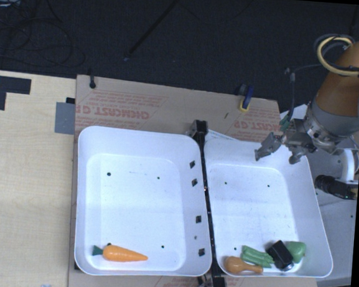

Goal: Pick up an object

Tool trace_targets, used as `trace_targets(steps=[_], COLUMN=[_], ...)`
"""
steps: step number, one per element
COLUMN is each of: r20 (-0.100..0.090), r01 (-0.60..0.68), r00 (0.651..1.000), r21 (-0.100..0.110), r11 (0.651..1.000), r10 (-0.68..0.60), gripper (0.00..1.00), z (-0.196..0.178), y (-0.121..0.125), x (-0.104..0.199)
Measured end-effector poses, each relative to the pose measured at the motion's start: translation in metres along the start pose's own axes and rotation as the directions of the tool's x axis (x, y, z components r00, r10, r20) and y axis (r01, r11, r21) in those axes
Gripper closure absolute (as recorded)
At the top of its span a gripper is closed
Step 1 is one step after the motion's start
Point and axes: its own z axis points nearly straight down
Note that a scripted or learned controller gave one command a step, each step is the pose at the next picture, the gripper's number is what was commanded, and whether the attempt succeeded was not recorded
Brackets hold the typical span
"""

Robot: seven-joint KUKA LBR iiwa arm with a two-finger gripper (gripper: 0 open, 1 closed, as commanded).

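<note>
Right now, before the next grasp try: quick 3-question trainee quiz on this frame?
1. True or false: the carrot lies in the left bin.
2. Which colour is the block in the right bin? A red, B black, C white.
3. Fill in: the end effector hangs over the right bin's ___ edge.

Key: 1 true; 2 B; 3 far. The block sits among a green pod, a green piece and an orange gourd.

Upside-down red print, apparently "CHEMCAST GP", on the brown cardboard sheet [170, 104] beneath both bins
</note>
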Motion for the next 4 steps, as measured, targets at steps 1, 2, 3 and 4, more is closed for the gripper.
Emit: trace_targets(steps=[1, 2, 3, 4], r20=[-0.002, -0.001, 0.004, 0.001], r01=[0.001, 0.005, -0.007, 0.006], r00=[1.000, 1.000, 1.000, 1.000], r21=[0.009, -0.007, -0.002, -0.019], r11=[1.000, 1.000, 1.000, 1.000], r10=[-0.001, -0.005, 0.007, -0.006], gripper=[0.00, 0.00, 0.00, 0.00], z=[0.153, 0.045, 0.043, -0.180], y=[0.019, 0.022, 0.020, 0.022], x=[0.028, 0.096, 0.006, 0.085])
